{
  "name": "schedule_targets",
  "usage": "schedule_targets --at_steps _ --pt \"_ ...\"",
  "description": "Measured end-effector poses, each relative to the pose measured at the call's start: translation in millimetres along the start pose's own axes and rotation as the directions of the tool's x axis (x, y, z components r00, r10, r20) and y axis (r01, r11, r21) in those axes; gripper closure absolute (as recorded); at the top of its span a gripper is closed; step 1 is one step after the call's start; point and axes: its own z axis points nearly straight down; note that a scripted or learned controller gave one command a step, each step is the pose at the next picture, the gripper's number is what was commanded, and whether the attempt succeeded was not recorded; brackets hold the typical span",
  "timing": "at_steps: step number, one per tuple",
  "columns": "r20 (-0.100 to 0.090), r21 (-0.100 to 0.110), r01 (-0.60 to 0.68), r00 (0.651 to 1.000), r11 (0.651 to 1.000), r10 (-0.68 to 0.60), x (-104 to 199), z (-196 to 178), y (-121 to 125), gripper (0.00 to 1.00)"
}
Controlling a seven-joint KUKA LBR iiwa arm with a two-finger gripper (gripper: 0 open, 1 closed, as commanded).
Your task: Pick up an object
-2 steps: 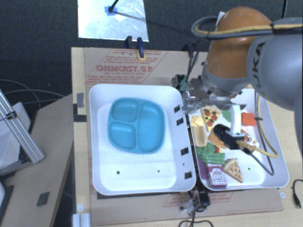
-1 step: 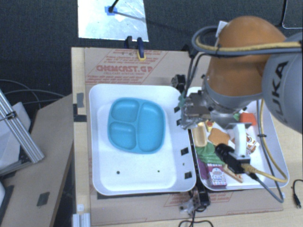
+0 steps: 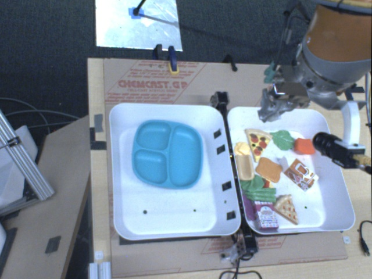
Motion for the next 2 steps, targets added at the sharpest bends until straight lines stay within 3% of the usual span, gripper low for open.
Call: schedule_targets --at_steps 1,2 --pt "0.002 0.023 0.002 1.0 1.0 -0.002 -10.0 202.0 51.8 1.0" --pt "-0.004 0.013 0.017 1.0 1.0 -0.017 89.0 171.9 20.5 1.0"
